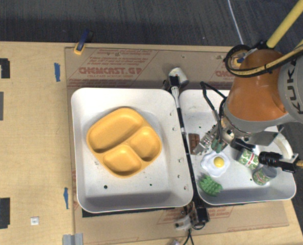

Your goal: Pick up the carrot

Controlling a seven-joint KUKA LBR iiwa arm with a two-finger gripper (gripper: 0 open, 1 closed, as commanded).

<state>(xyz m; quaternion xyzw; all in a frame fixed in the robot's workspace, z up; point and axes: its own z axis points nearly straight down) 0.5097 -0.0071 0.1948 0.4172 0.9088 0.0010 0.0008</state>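
Over the right bin (286, 188), metallic tool (211, 141), grip state unclear, beside glossy fried egg (216, 163).

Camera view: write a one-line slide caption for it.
KUKA arm's gripper low in the right bin beside a fried egg, broccoli and cans; yellow divided tray in the left bin.

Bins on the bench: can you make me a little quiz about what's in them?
1. True or false: the yellow plate lies in the bin on the view's left.
2. What lies just below the fried egg in the view? A) a green leafy toy B) a blue cup C) a red ball
3. Fill in: the band on the arm above its wrist is coloured ____.
Key: 1 true; 2 A; 3 orange.
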